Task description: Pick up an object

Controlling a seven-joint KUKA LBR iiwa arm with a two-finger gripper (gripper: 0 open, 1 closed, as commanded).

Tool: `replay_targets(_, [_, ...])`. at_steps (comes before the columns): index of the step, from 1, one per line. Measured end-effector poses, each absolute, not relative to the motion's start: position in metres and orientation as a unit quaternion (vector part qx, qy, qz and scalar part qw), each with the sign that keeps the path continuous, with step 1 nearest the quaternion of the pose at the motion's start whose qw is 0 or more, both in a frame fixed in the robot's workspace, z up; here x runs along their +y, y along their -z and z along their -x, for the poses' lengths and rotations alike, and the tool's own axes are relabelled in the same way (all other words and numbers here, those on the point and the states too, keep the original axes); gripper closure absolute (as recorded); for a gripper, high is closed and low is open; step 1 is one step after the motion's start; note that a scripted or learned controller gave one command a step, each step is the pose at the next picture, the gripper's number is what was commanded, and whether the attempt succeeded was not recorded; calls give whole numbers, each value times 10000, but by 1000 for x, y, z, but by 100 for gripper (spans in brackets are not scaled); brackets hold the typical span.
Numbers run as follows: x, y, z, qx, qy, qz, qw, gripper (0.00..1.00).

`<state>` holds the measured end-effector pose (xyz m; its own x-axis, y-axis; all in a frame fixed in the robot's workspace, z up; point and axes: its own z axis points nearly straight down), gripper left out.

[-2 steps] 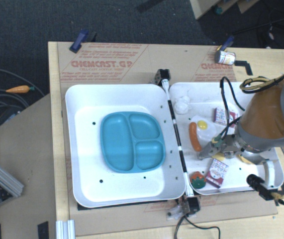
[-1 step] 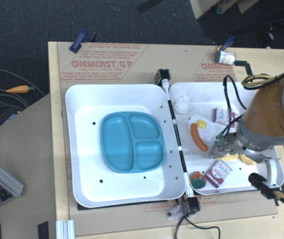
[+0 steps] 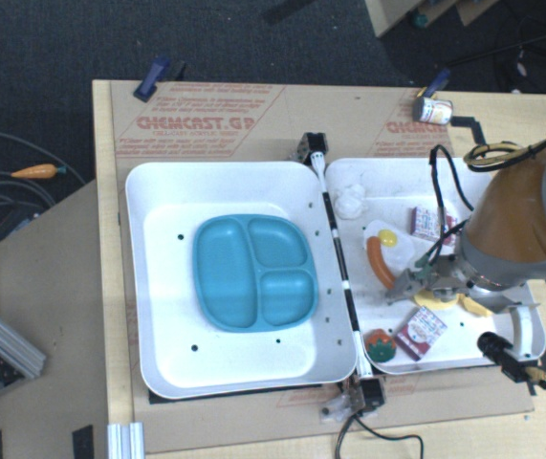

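The arm is a thick rounded limb with a broad orange band, which turns to smooth grey toward the wrist. Black cables loop along its side, one curling up beside the orange section. At the wrist sits a dark metallic gripper, small and angular, with a black fitting below the grey housing.

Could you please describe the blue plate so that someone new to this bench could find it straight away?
Start with the two white bins side by side and take the left bin, away from the arm. The blue plate lies in its middle, alone. It is a rounded turquoise tray divided into three compartments, far larger than the small items in the right bin.
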<state>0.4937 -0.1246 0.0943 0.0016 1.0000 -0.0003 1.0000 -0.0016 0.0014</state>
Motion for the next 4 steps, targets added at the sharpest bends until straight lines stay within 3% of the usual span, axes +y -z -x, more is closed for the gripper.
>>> replay_targets(1, [-124, -104, -494, 7064, -8, -7079, 11, 100])
replay_targets(2, [-124, -104, -494, 7065, -7, -7077, 9, 0])
replay_targets(3, [-124, -114, -494, 7063, -12, -7079, 13, 100])
replay_targets(4, [-124, -113, -494, 7063, -11, -7079, 12, 0])
